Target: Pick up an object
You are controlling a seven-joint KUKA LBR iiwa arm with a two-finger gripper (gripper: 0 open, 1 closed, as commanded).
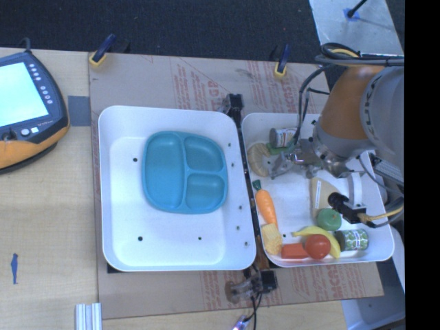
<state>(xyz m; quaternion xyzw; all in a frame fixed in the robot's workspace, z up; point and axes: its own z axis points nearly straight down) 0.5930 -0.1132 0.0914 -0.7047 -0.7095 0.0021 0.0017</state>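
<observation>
Metal gripper (283, 165) low at the right bin's (382, 253) far edge; grip state, I can't tell. It could jam against the can (280, 137).

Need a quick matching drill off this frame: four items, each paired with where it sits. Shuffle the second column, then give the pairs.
Things:
1. blue divided plate
2. carrot
3. tomato
4. tablet controller

Places:
A. on the bench, at the view's far left, outside both bins
B. right bin, near its front edge
C. in the left bin
D. right bin, along its left wall

Pairs: 1-C, 2-D, 3-B, 4-A
</observation>
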